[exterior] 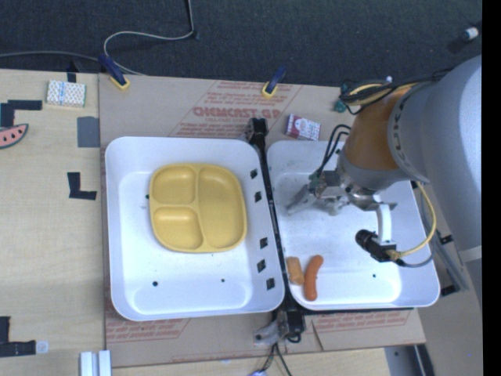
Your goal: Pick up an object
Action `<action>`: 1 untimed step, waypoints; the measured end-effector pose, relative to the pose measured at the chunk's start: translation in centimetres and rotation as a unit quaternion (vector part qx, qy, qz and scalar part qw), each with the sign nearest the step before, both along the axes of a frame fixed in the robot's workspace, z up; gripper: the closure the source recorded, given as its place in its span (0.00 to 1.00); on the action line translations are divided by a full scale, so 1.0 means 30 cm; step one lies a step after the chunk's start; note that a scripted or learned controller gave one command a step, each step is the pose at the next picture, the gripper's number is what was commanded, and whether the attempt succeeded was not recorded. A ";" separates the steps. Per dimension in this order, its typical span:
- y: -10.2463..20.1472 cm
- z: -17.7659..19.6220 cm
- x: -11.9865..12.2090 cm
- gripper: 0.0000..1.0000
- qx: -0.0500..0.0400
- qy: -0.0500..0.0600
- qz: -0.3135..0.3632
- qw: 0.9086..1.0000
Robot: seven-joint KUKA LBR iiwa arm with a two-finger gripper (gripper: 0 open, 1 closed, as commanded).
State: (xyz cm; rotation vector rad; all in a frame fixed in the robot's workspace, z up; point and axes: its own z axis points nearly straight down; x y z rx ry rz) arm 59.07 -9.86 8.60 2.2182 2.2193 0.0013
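Hand [301, 200] low over right bin [407, 288]

You have two white bins: the left bin [125, 233] holds a pale yellow divided plate [197, 207], and the right bin [407, 280] holds two orange sausage-shaped pieces [304, 274]. Both bins sit on brown cardboard [203, 108] printed with red lettering. The counter [43, 233] is light wood tone, marked with black tape strips and a grey patch. Your arm [438, 131] is grey with an orange band [372, 135], and a yellow cable [423, 237] loops beside it. The end effector [301, 200] is metallic grey. Two yellow-and-blue clamps [116, 72] grip the cardboard's far edge. A small red-and-white packet [301, 127] lies on it.
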 end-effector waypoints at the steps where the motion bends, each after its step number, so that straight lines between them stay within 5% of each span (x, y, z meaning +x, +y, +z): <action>1: -0.001 0.033 0.001 1.00 0.000 -0.001 0.000 1.000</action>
